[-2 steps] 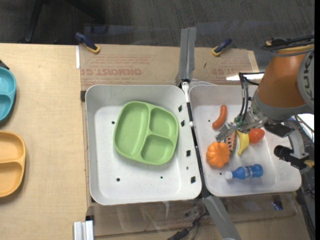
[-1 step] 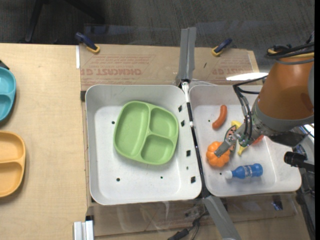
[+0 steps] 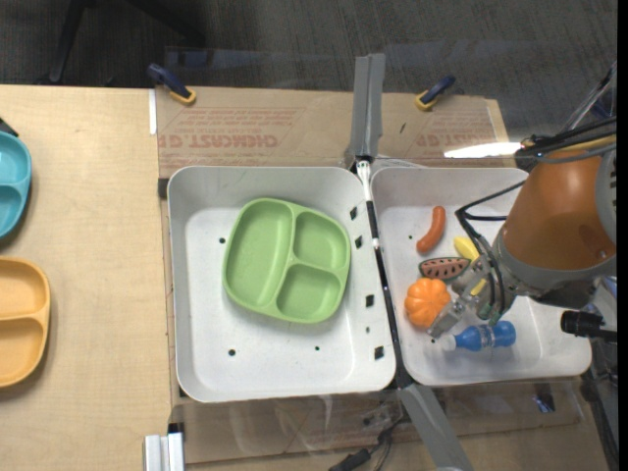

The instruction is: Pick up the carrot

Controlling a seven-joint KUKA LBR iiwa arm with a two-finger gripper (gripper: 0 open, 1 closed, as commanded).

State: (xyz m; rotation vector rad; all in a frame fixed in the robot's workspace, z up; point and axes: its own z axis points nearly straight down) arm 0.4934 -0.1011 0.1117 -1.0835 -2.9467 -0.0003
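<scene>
Your carrot lies loose on the floor of the right bin, up and to the left of the pincer, apart from it and untouched, so the pick is not yet made. Between the two lies a brown speckled piece; an orange pumpkin sits just left of the pincer, and a blue bottle just to its right. You cannot tell whether the pincer is released or clenched, since the wrist blurs it. Left to do: reach the carrot, grasp it, lift it. Well to the left, a green plate rests in the other bin.
</scene>
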